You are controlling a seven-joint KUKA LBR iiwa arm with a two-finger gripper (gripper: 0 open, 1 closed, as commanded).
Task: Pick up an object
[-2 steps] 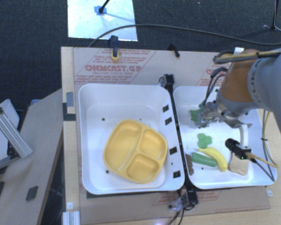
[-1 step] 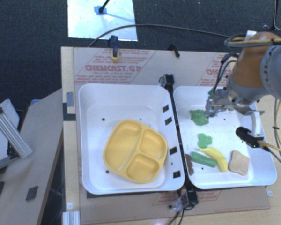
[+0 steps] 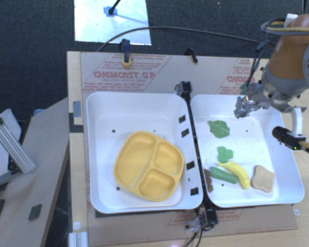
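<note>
Camera view, looking down at a slant: the surface carries two shallow white bins side by side. The left bin holds a yellow divided tray, lying toward its near edge. The right bin holds the loose objects: a flat green leaf-shaped piece near its middle, a smaller green piece just nearer, then a dark green cylinder and a yellow banana touching each other by the near edge, with a tan toast slice beside them toward the near right corner. The arm, grey with an orange band, reaches in over the far right corner of the surface. Its claw hangs over the far part of the right bin, apart from the leaf-shaped piece; nothing shows between its tips, and whether they are spread or closed cannot be told.
</note>
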